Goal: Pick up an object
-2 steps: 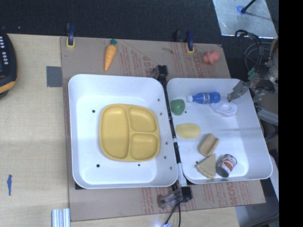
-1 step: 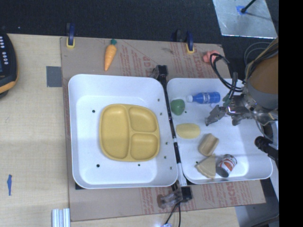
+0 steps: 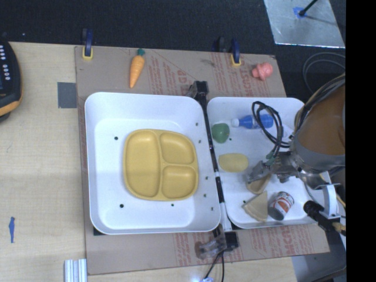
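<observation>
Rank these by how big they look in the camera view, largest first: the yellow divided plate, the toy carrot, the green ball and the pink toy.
1. yellow divided plate
2. toy carrot
3. green ball and pink toy: too alike to rank.

I see several candidates in the right bin (image 3: 294, 106): a green ball (image 3: 220, 133) by its left wall, a pale yellow lump (image 3: 233, 161) below that, a blue bottle (image 3: 257, 122) lying near the far edge, a tan wedge (image 3: 257, 207) and a tipped can (image 3: 281, 205) along the near edge.
</observation>
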Controlling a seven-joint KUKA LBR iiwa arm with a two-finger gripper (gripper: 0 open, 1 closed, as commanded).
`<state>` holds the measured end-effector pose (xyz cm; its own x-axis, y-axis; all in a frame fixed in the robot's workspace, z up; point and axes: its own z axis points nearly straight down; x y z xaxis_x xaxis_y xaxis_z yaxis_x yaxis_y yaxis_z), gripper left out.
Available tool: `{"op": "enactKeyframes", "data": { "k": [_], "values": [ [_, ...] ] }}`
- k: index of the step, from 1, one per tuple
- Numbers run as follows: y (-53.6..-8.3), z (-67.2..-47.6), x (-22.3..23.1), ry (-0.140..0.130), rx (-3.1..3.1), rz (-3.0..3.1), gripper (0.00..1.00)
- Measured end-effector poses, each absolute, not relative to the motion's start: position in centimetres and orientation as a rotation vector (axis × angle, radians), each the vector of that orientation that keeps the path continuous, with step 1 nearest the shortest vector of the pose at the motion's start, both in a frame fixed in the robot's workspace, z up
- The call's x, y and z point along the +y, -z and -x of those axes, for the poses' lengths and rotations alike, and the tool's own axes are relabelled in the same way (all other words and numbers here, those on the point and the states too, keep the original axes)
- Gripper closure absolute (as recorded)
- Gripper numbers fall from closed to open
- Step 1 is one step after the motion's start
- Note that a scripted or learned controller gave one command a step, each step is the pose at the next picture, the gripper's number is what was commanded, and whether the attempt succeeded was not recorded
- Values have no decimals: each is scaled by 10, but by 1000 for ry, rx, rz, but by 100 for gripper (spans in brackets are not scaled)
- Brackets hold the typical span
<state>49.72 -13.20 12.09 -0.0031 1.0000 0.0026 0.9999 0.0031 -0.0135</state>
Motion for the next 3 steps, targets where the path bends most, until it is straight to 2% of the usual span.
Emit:
{"op": "enactKeyframes", "data": {
  "k": [1, 2, 3],
  "values": [
    [-117, -511, -207, -3, -2222, 2224, 0],
    [-173, -601, -125, 10, -2241, 2210, 0],
    [-86, -650, -148, -21, -2214, 2209, 0]
  ]
}}
